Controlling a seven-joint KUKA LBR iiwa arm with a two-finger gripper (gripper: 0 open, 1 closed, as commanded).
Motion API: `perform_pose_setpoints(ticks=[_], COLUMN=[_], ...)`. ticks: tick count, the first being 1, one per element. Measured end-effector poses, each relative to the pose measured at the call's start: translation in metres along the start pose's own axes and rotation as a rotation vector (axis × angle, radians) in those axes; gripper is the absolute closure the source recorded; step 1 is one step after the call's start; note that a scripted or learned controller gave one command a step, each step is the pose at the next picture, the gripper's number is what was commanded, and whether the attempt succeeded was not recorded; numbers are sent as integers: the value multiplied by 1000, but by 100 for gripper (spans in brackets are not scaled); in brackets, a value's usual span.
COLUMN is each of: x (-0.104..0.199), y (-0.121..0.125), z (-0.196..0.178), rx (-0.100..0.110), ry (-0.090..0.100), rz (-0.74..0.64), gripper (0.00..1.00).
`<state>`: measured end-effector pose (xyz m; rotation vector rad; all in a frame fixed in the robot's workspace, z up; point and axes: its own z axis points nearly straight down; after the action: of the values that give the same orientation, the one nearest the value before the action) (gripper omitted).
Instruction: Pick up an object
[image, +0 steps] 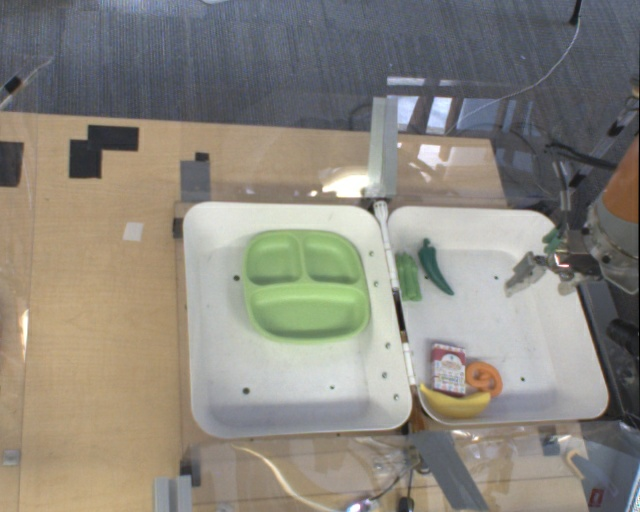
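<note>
Now, by labels, all placed against the right bin:
Right bin (540, 330): shallow, white, on the bench (90, 330), touching the left bin along its left wall.
Jaws (545, 272): above the right bin's far right part, near its right wall; one grey finger (521, 272) slants down to the left, the other is partly hidden, so I cannot tell how wide they stand. Nothing shows between them.
Arm (615, 215): grey with an orange band, entering over the right bin's right wall.
Green pepper (434, 267): dark, in the right bin's far left part.
Light green piece (407, 276): just beside the pepper, against the right bin's left wall.
Small box (448, 367): red and white, near the right bin's near wall.
Banana (456, 402): at the near wall, touching the box.
Orange ring (484, 377): just right of the box.
Green tray (305, 284): divided, in the left bin (220, 390), well apart from the right bin's things.
</note>
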<state>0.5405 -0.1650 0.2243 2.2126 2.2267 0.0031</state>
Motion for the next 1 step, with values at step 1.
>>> perform_pose_setpoints(ticks=[1], x=[11], y=[59], z=[119], rx=[-1], ry=[0], rz=[-250], gripper=[0])
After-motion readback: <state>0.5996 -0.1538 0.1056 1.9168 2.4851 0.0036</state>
